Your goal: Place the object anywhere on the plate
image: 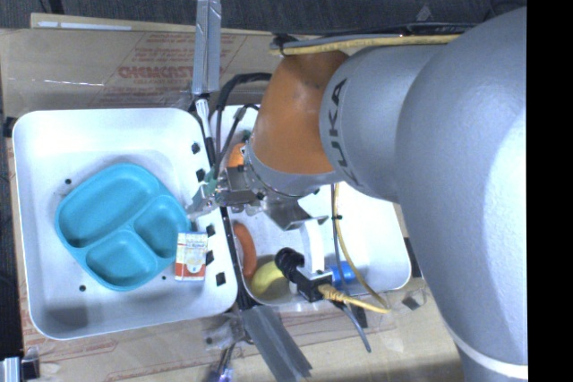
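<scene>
End effector hangs at the wall between the two bins, low under the orange band of the arm. Its tip is lost among cables and brackets, so I cannot tell whether it is clenched or released, and nothing can be seen in its grasp.

The blue plate, divided into three hollows, lies bare in the left bin. A small white and orange carton stands just beside the plate's right corner, touching it or nearly so, but not on it. It looks like the likeliest thing for the task. In the right bin lie a long orange-red piece, a yellow fruit and a small blue thing, all near the dividing wall.

If the carton is the object, the step calls for a straight descent over it, with the grip across its narrow sides and clear of the plate's rim and the bin wall. After a clean lift, a short carry to the left would bring it over one of the hollows. It should be set down low, since a light box dropped from height may tip or bounce out.
</scene>
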Controlling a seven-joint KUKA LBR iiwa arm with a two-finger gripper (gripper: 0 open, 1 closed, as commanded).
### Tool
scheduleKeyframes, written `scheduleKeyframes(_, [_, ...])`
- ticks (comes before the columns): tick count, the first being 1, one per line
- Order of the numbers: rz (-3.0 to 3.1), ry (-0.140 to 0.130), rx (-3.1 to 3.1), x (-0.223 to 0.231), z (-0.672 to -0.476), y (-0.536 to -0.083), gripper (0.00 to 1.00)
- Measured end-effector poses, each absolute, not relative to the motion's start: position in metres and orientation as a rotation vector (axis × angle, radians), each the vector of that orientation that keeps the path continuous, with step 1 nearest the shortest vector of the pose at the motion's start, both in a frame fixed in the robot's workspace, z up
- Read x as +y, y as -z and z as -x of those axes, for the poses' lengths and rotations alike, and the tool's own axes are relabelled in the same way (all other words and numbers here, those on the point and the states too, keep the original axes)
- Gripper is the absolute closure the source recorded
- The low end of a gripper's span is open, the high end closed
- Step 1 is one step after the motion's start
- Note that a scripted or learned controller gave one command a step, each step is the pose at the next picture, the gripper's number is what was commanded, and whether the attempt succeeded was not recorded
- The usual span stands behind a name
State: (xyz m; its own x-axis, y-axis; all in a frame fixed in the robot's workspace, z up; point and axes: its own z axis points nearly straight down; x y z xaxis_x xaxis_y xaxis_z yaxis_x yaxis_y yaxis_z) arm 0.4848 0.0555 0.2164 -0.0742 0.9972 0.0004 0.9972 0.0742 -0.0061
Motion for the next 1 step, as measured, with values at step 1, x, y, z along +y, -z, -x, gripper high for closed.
scheduleKeyframes(1, [2.300,-0.011,-2.132,0.1737,-0.4743,-0.1556,0.00])
